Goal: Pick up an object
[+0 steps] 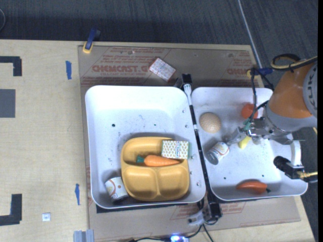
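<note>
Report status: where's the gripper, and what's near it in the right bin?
Gripper low in right bin, nothing visibly held. Small can and egg just left of it. Yellow piece beside the fingertips.

We see the arm point(295, 102) as a rounded body with a broad orange band over a grey wrist section. Below that, its gripper point(248, 133) is a cluster of small metal-grey parts with a dab of green and yellow. Black cables loop around the housing, and a black fitting with a brass-coloured end point(290, 168) juts out beneath.
</note>
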